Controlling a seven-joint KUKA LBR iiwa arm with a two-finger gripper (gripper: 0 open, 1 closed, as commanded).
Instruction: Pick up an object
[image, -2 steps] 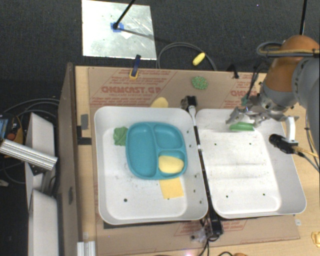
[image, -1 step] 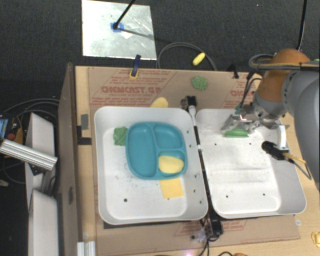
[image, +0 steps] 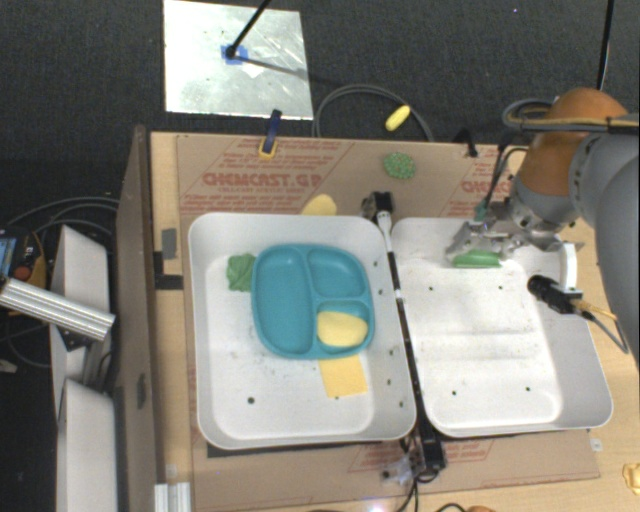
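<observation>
My gripper (image: 481, 243) is low at the far edge of the right bin (image: 500, 400), directly over a green flat object (image: 477, 260) that lies on the bin floor beneath the fingertips. In the left bin (image: 225, 400) rests a teal divided plate (image: 310, 300) with a yellow rounded piece (image: 342, 328) in its lower right compartment. A yellow flat slice (image: 344, 377) lies just in front of the plate. A green leafy piece (image: 240, 271) sits at the plate's left edge.
On the cardboard behind the bins lie a green round object (image: 400, 165), a yellow piece (image: 320, 206) at the left bin's far rim and a yellow-tipped cable end (image: 398, 118). A black divider strip (image: 398, 300) runs between the bins.
</observation>
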